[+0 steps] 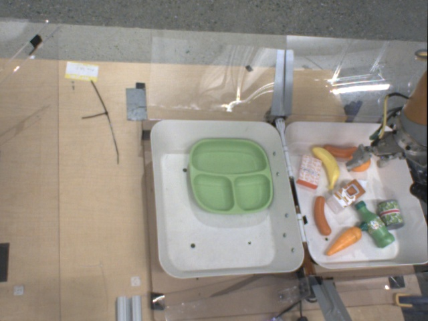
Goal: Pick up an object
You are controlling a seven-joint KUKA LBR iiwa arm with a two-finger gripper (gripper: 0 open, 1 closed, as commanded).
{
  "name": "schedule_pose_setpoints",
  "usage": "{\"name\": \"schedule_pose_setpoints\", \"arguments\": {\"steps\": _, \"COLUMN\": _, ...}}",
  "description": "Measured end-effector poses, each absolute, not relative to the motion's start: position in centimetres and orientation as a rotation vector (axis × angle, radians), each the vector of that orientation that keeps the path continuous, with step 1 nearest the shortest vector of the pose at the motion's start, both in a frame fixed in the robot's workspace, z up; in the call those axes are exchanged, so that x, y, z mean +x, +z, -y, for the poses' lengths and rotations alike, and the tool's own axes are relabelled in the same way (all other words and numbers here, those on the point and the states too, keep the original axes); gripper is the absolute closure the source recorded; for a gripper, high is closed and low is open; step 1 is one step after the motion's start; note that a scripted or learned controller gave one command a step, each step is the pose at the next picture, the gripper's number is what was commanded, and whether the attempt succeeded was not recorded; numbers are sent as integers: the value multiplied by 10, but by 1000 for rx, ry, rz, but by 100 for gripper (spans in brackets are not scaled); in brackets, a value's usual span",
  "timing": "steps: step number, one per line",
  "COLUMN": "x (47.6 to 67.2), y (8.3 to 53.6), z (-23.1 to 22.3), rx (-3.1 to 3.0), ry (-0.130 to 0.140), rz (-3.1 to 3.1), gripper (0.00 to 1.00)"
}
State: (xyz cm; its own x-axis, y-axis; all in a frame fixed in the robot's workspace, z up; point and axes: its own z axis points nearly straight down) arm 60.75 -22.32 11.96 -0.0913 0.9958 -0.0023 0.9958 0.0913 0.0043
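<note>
The right white bin (pixel 401 259) holds several toy foods. Among them are a yellow banana (pixel 328 166), a white and red box (pixel 309 172), a small brown and white carton (pixel 348 194) and a red sausage (pixel 322 215). An orange carrot (pixel 344 241), a green bottle (pixel 373 225) and a green can (pixel 390 214) lie nearer the front. My gripper (pixel 363 156) hangs low at the bin's back right, just over a small orange piece (pixel 362 167) and next to an orange-red item (pixel 341 151) behind the banana. The arm (pixel 411 129) reaches in from the right.
The left white bin (pixel 167 246) holds a green divided plate (pixel 231 176). A grey divider post (pixel 282 85) stands behind the seam between the bins. The brown bench (pixel 67 199) stretches to the left, with a black wire (pixel 107 122) and a grey block (pixel 136 103) on it.
</note>
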Motion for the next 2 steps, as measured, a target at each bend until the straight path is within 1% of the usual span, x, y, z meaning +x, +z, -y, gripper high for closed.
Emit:
{"name": "schedule_pose_setpoints", "arguments": {"steps": 1, "x": 638, "y": 94, "z": 194, "rx": 1877, "ry": 4, "rz": -2509, "gripper": 0}}
{"name": "schedule_pose_setpoints", "arguments": {"steps": 2, "x": 641, "y": 108, "z": 195, "rx": 1870, "ry": 8, "rz": -2503, "gripper": 100}}
